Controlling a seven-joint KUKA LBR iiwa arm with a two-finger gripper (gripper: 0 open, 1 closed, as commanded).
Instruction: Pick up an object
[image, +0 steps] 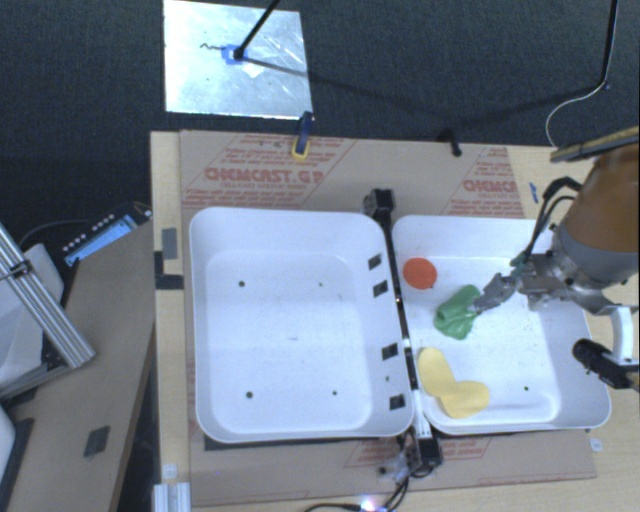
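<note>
Two shallow white bins are sitting side by side on the surface (250, 165): a left bin (290, 420) and a right bin (560, 410). Three objects are lying in the right bin: one orange disc (420, 272), one green object (457, 314) and one yellow object (450, 385). One arm (600, 240) is reaching in, carrying one gripper (492, 295).

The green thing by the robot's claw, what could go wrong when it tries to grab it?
The gripper meets only the edge of the green object, so it may slip free or be pushed aside. The orange disc and yellow object lie nearby in the right bin; a shoved green object could bump them.
</note>
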